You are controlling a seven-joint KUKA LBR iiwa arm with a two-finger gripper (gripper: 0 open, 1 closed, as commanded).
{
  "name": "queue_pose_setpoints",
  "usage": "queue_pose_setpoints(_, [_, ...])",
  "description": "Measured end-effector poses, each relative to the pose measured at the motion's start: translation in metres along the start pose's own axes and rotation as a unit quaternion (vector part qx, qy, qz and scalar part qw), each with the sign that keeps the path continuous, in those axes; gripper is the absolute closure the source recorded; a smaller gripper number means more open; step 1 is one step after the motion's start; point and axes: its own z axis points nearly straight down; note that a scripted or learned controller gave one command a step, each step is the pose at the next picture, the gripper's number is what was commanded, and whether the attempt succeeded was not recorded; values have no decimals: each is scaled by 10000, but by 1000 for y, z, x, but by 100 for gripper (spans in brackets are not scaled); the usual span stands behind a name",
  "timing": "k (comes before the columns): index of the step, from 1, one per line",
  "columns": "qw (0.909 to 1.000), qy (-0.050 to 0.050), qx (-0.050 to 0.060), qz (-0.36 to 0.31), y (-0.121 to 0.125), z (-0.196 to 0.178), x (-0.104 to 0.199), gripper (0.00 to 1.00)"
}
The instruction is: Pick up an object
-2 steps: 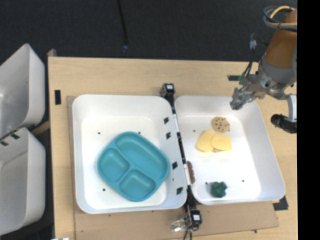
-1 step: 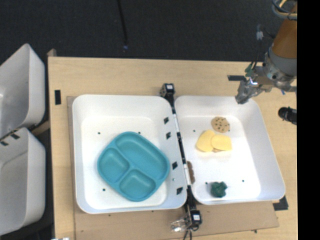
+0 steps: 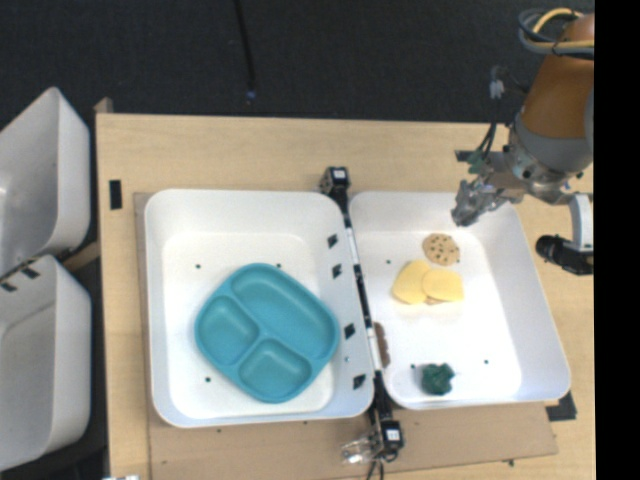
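In the right bin [image 3: 520, 298] lie a round brown cookie [image 3: 440, 249], a pair of pale yellow slices [image 3: 427, 284] just below it, and a small dark green lump [image 3: 435, 377] near the front wall. My gripper [image 3: 467, 211] hangs over the bin's back right part, a little up and right of the cookie, and nothing shows between its fingers. Its fingers look close together, but the slanted view does not settle their state.
The left bin [image 3: 170, 268] holds a blue divided plate [image 3: 265, 332]. A clipped divider [image 3: 352, 268] runs between the two bins. The arm's orange band and grey body [image 3: 555, 98] stand over the bench's back right corner.
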Motion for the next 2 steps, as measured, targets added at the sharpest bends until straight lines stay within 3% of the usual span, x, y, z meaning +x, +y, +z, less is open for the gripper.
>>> queue_pose_setpoints(2, [10000,9,2,-8,-45,15,89,100])
